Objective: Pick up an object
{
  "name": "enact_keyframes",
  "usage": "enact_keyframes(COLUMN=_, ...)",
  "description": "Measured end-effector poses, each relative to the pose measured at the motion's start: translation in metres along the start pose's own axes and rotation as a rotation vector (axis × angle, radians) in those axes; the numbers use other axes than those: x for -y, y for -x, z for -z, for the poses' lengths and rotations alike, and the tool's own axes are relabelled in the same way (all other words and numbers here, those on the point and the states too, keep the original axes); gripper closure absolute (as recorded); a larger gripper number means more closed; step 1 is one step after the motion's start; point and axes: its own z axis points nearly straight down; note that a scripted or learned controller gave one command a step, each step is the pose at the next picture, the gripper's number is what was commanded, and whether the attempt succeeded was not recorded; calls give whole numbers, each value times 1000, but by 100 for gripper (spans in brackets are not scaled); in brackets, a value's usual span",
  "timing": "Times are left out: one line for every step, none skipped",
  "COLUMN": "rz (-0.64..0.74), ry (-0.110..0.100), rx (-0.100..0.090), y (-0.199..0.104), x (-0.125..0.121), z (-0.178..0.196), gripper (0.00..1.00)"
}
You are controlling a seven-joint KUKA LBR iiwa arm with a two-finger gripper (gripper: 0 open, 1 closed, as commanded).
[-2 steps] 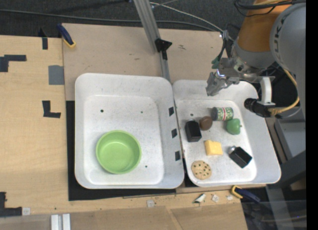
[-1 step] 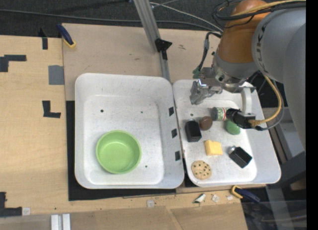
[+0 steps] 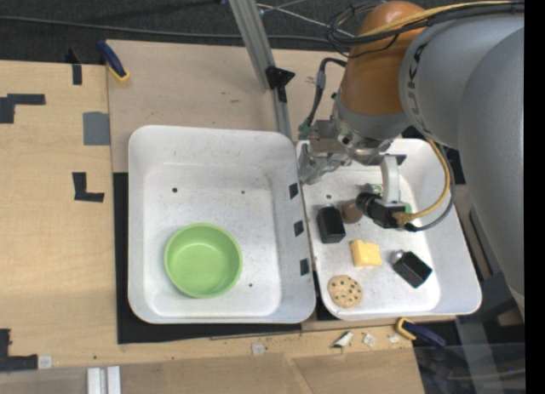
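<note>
A wooden bench (image 3: pixel 51 239) carried two white bins side by side. The left bin (image 3: pixel 213 158) held a green bowl (image 3: pixel 203 259). Over the right bin (image 3: pixel 451 294) hung the arm (image 3: pixel 426 69), its gripper (image 3: pixel 319 161) low at the bin's upper left corner; how it was set I couldn't tell. Below it, apart from it, lay a black block (image 3: pixel 330 224) beside a small brown piece (image 3: pixel 350 211). Further down sat a yellow wedge (image 3: pixel 366 254), a cookie (image 3: pixel 344 291) and a second black block (image 3: pixel 411 268).
</note>
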Motion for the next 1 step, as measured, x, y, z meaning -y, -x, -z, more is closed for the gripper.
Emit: enact_keyframes(rz=0, ry=-1, rx=1, y=-51, x=19, z=-9, gripper=100)
